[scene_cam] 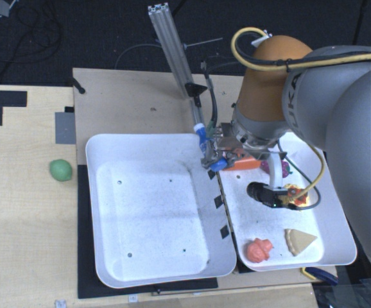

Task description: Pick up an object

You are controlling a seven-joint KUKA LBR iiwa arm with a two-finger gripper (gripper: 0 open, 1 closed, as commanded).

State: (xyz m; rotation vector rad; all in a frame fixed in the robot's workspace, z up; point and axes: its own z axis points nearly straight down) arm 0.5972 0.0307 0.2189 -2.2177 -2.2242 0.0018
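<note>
A grey robot arm's gripper (237, 162) hangs low over the right bin (339, 249) — finger state impossible to tell — with nothing visibly lifted; a pink object (258, 250) and a tan wedge (299, 240) lie unpicked.

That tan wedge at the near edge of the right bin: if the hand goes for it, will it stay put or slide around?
The tan wedge lies flat on a broad face, so it probably won't roll or tip. The right bin has a smooth white floor, so a glancing touch could slide the wedge. Its tapered sides may squeeze out of a two-finger pinch. It looks stiff, though that's a guess.
</note>
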